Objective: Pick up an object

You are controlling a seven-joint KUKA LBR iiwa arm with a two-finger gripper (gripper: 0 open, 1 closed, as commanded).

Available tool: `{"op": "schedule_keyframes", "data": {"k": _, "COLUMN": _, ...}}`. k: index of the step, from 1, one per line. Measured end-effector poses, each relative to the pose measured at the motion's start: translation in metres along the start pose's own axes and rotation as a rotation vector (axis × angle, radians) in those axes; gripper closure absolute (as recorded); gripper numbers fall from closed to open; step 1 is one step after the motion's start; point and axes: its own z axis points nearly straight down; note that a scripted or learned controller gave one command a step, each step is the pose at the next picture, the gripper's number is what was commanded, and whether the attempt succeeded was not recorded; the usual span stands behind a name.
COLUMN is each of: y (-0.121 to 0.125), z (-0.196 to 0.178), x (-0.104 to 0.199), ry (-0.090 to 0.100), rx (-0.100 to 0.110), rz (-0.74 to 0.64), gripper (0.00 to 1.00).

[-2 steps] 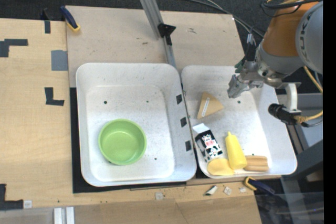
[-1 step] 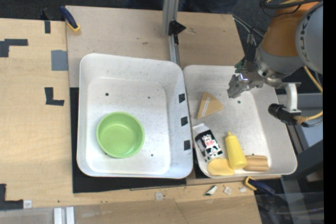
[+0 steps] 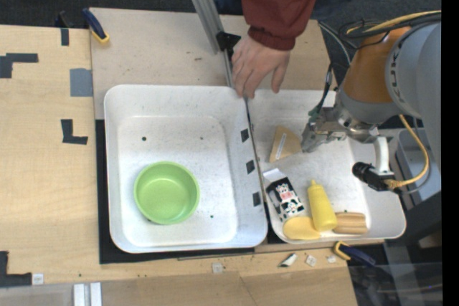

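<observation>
Tan and wedge-shaped, a small block (image 3: 285, 145) lies on the floor of the right bin (image 3: 326, 172), towards its far left part, and it looks to be the thing nearest the arm's working end. From the camera view above the table, the jaws (image 3: 313, 138) sit just beside the wedge's right edge, low over the bin; whether they are apart or together cannot be told from here, and nothing shows between them.

Nearer the front of the same bin lie a black-and-white carton (image 3: 285, 198), a yellow bottle (image 3: 320, 204), a yellow rounded piece (image 3: 301, 228) and a tan roll (image 3: 350, 223), bunched close and some touching. The left bin (image 3: 125, 111) holds a green bowl (image 3: 166, 192) at its near left. A person's hand (image 3: 257, 66) in a red sleeve rests at the top of the divider between the bins.

The wedge looks light and stiff, probably a toy food piece with smooth faces. Its sloped sides may let it slip out, so I judge the best hold to be across its two flat parallel faces, near the thick end.
</observation>
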Motion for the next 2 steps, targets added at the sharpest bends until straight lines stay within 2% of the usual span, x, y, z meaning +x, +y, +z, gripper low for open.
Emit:
{"op": "schedule_keyframes", "data": {"k": 1, "y": 0.001, "z": 0.041, "x": 0.0, "ry": -0.001, "rx": -0.011, "rz": 0.001, "gripper": 0.0}}
{"op": "schedule_keyframes", "data": {"k": 2, "y": 0.001, "z": 0.031, "x": 0.001, "ry": 0.002, "rx": -0.008, "rz": 0.0, "gripper": 1.0}}
